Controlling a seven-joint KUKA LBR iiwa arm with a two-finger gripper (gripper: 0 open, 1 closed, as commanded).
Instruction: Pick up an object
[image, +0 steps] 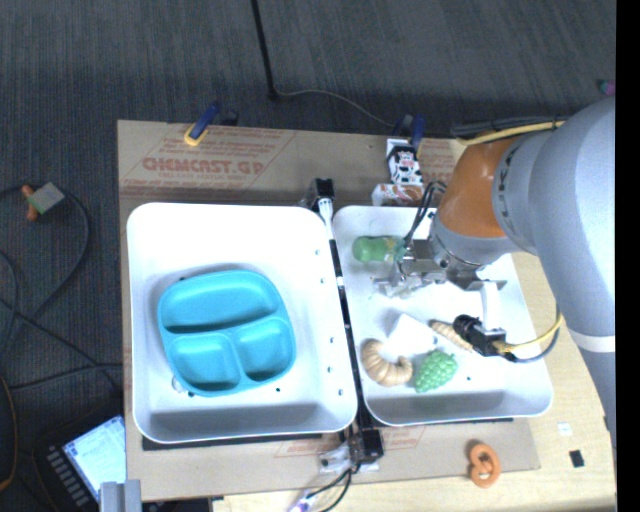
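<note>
White left bin (150, 300) holds a blue tray (226, 330); pincer (400, 280) state unclear in right bin (520, 400).

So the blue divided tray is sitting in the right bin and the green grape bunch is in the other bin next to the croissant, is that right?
Not quite. The camera view shows the blue divided tray in the left bin, not the right. The green grape bunch is in the other bin, the right bin, next to the croissant, as you said.
</note>
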